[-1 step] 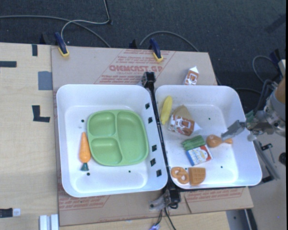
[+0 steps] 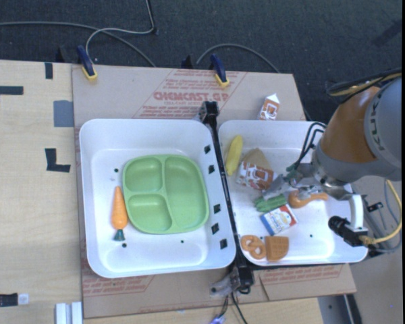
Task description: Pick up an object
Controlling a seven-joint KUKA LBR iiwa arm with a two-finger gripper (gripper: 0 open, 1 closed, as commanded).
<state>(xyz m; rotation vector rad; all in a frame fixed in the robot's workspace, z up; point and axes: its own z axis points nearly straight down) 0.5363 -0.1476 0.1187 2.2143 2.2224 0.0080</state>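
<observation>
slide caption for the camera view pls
KUKA arm's gripper reaches into the right bin of toy food; green tray and carrot in the left.

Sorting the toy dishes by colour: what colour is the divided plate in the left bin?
Light green, clear in the camera view: the divided plastic plate.

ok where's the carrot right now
The carrot lies in the left bin, seen from the overhead camera, just left of the green divided plate and close to the bin's left wall.

cardboard sheet (image 2: 182,93), blue clamps (image 2: 88,66), black cable (image 2: 145,5)
</observation>
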